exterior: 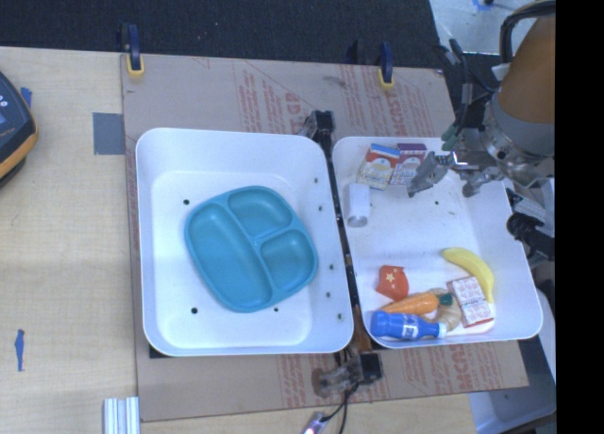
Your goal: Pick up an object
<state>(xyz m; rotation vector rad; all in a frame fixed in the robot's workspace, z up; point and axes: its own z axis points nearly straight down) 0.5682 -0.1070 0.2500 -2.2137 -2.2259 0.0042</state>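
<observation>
We see the bench [66,262] carrying two shallow white bins side by side on a sheet of brown cardboard [245,92]. The left bin [156,234] holds a single item — a blue divided plate [250,248] with three compartments, lying flat near the bin's centre and slightly turned.

The right bin [491,225] holds the pickable objects. At its far-left corner we find two small food packages [392,165] touching each other, and just beside them, along the left wall, a small pale cylinder [358,204]. Along the near edge lies a cluster: a red piece [393,281], an orange carrot-like item [412,305], a blue bottle [406,327] lying on its side against the near wall, a red-and-white box [470,301] and a yellow banana [472,267] near the right wall. The centre of this bin is bare.

The arm [528,74] reaches in from the right, its orange band visible at the frame's edge. The gripper [449,177] hangs over the far part of the right bin, just beside the two packages. Its two fingers [422,177] are spread wide apart, pointing down and outward, with nothing between them — no object is held. The near-edge cluster lies well apart from the gripper.

A yellow-and-black device [14,130] rests at the bench's left edge.
</observation>
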